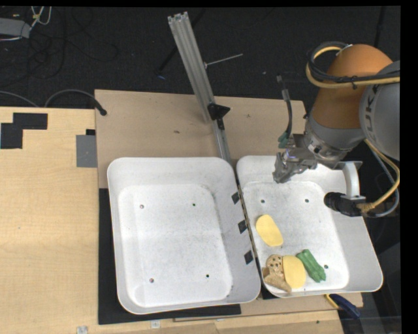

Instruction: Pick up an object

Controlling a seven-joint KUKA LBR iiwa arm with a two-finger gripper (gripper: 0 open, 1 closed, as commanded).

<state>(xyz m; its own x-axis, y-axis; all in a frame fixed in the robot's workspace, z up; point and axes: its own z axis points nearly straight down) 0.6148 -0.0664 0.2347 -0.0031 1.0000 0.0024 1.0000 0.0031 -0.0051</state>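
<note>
Hovering over the right bin's (366, 261) far edge, the gripper (287, 168) hangs with nothing visibly between its fingers; whether they're spread, I can't tell. Well nearer in that bin lie a yellow oval piece (268, 230), a green object (311, 265) and perhaps a cookie (275, 269).

A robotics lab: arm (353, 98), bins (170, 171), floor cables (39, 19).

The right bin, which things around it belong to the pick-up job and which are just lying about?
Job:
end effector, above the right bin
yellow piece
second yellow piece
green piece
speckled tan piece

Lying about:
left bin
slanted metal rail
wooden bench
</note>
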